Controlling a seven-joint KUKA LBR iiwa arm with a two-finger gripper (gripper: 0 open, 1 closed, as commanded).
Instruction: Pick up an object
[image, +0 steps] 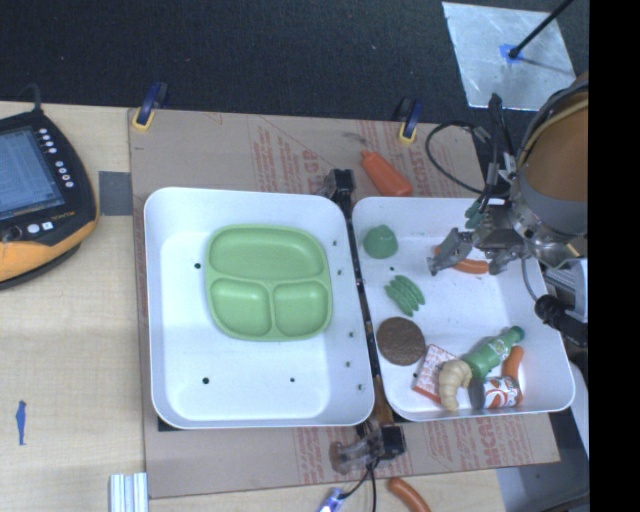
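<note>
Right now the arm (555, 150) reaches in from the right side, and its gripper (478, 255) hangs over the top part of the right bin (450, 310). Its two dark fingers (448, 252) are spread apart, one on each side of a small orange thing (470, 267) that looks a bit like a carrot. The fingers are wide open and do not squeeze it, so nothing is held yet. I cannot tell if the orange thing lies on the bin floor or touches a finger. More toys lie in the same bin. A round green toy (380, 242) sits near the top left corner. A green ridged toy (405, 294) lies just below it. A flat brown disc (401, 340) lies lower down by the left wall. Near the bottom edge, many things are bunched close together: a green bottle (492, 353), a pale lumpy toy (453, 381), a little white and red box (431, 368), and a small red and white can (503, 393). The left bin (180, 380) holds a green plate with three parts (269, 281), sitting flat in the middle. An orange carrot toy (385, 174) lies outside the bins, on the brown board (250, 150) above the right bin. A grey and orange control pad (35, 195) rests on the bench at the far left.
</note>
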